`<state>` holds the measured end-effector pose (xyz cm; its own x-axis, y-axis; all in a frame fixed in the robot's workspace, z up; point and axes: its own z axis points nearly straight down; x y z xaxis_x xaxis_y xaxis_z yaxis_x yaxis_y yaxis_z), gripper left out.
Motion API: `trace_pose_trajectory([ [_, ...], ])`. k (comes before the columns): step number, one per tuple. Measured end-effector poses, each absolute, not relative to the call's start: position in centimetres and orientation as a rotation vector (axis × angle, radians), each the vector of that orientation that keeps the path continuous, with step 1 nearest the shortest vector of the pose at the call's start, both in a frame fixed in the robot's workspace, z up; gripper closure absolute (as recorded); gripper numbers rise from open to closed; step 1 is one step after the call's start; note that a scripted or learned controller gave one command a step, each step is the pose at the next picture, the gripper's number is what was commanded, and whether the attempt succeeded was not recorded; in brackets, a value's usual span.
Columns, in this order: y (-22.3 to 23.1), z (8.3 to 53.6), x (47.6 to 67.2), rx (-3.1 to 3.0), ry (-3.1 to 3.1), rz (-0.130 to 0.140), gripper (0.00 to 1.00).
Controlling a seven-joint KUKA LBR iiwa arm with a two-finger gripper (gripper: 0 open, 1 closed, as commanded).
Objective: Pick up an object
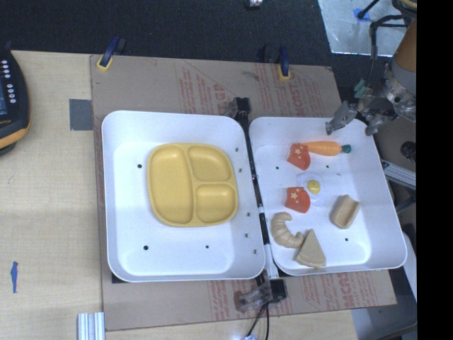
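The right bin (375, 183) holds several toy foods. An orange carrot (322, 147) lies near its far edge, with a red strawberry (299, 156) beside it. A second red strawberry (298, 200) and a small yellow piece (313, 186) sit mid-bin. A tan bread chunk (344, 211), a croissant (284, 229) and a tan wedge (310, 250) lie toward the front. My gripper (352, 127) hovers over the bin's far right corner, just above and right of the carrot. It is open, with nothing between its fingers.
A yellow divided plate (192, 183) lies in the left bin (120, 190). Blue clamps (283, 61) hold the cardboard sheet at the back. A black pendant (10, 98) rests at the left edge of the bench.
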<state>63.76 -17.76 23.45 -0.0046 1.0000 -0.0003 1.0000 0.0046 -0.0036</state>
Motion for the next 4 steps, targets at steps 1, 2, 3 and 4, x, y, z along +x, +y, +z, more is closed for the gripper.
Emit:
trace_pose_trajectory([
  [1, -13.6, 8.4, 62.1, -2.201, -2.22, 0.015, 0.0],
  [2, -14.8, 9.2, 65.2, -2.211, -2.225, 0.004, 0.0],
  [3, -12.8, 9.1, 57.8, -2.212, -2.217, 0.01, 0.0],
  [4, -11.4, 9.1, 54.6, -2.214, -2.219, 0.008, 0.0],
])
